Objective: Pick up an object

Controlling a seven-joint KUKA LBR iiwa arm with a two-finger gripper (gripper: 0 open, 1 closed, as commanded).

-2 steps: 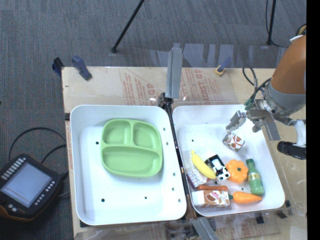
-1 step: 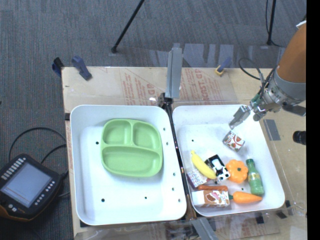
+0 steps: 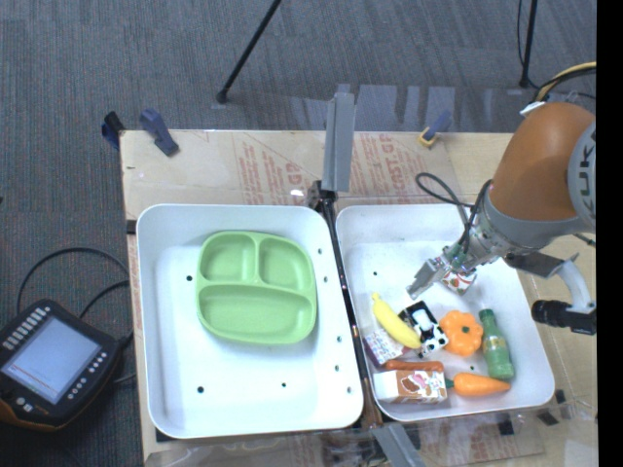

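Toys (image 3: 440, 343) crowd the right bin (image 3: 389, 224) beneath the arm's lowered gripper (image 3: 443, 273).

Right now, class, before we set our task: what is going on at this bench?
A grey and orange robot arm reaches in from the right over the right-hand bin. Its gripper hangs low in the bin's far half, with a small red and white object right by its tip; whether it is gripped is unclear. Nearer the camera lie a banana, a small pumpkin, a green bottle, a carrot and a carton. The left bin holds a green divided plate.
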